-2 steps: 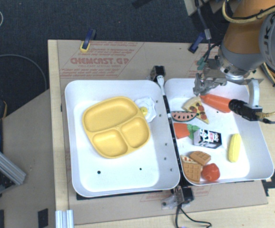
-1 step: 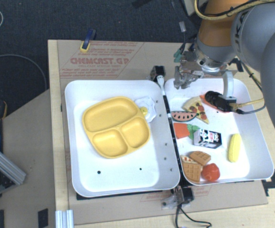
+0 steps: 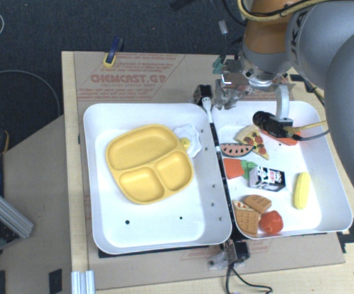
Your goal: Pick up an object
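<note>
Gripper (image 3: 229, 97) above bin divider.
Gripper state cannot be told; pizza slice (image 3: 253, 139) lies just beside it.

Red print "CHEMCAST GP" on brown paper-faced sheet (image 3: 134, 78) under both bins, along sheet's far edge, letters faint, partly cut off by left bin's far rim. Smaller red line below it, too blurred to read. Black-and-white carton (image 3: 267, 177) in right bin carries markings, illegible.
</note>
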